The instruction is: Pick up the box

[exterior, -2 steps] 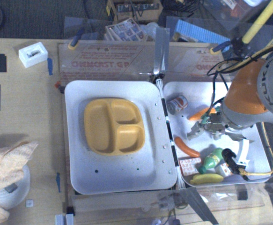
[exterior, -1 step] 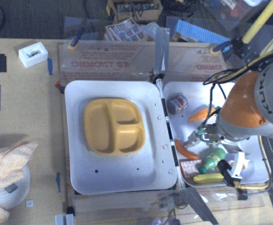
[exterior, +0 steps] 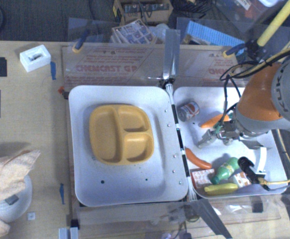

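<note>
The box (exterior: pixel 200 175) is flat, with red and white print, and lies at the front of the right bin (exterior: pixel 269 195). A green bottle (exterior: pixel 225 169) and a yellow banana-like piece (exterior: pixel 220 188) lie partly across it. My gripper (exterior: pixel 205 140) hangs over the middle of the right bin, pointing left. It is above and behind the box and apart from it. Nothing shows in its grasp.
A can (exterior: pixel 188 110) lies at the back left of the right bin. An orange carrot (exterior: pixel 213 120) is just behind the gripper and an orange-red piece (exterior: pixel 198 159) just in front. The left bin (exterior: pixel 85 183) holds a yellow divided tray (exterior: pixel 121 133).
</note>
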{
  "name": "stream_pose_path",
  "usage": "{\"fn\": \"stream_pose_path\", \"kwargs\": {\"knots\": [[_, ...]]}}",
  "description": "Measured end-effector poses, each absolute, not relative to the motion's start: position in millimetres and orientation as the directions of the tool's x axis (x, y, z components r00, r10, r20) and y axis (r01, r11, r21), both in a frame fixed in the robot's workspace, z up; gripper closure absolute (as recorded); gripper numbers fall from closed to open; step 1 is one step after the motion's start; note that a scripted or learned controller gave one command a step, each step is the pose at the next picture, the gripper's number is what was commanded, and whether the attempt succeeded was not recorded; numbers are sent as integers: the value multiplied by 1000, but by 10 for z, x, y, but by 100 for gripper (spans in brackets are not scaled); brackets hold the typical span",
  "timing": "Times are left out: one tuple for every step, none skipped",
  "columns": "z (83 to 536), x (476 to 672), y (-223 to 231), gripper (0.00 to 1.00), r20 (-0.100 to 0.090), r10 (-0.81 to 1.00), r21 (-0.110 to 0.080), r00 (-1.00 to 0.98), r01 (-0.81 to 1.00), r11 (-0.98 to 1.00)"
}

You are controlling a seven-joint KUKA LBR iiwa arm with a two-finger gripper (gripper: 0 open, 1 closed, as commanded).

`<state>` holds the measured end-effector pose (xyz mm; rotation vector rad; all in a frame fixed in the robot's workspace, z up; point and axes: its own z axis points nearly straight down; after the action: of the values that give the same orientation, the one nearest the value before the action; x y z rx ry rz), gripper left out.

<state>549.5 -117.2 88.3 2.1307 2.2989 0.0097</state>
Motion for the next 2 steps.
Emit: {"fn": "stream_pose_path", "kwargs": {"knots": [[884,4813,-976,0,1,1000,7,15,1000,-15],[883,5305,-930,0,-2,999,10,49,999,-49]]}}
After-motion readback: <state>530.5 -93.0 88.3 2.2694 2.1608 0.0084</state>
